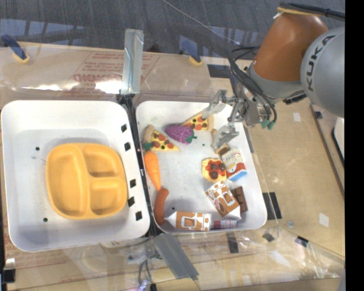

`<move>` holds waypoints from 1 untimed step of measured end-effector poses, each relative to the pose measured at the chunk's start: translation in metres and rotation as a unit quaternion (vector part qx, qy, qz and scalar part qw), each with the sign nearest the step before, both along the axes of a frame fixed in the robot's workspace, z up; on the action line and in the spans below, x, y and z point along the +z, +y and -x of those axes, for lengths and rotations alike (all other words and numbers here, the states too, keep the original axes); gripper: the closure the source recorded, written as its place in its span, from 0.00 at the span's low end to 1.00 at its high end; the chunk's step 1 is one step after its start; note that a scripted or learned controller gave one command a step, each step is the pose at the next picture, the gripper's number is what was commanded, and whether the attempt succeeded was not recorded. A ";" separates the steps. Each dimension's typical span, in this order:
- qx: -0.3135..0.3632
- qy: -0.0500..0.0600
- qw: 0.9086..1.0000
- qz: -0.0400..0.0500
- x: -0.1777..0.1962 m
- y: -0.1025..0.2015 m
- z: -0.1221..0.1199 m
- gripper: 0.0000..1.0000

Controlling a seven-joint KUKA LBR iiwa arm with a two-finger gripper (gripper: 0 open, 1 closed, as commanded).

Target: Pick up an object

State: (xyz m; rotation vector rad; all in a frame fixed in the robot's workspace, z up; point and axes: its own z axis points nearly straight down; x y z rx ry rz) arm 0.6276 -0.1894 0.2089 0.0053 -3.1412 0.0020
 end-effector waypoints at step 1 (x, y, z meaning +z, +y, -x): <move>0.058 0.001 0.998 -0.001 -0.107 -0.016 0.054 0.00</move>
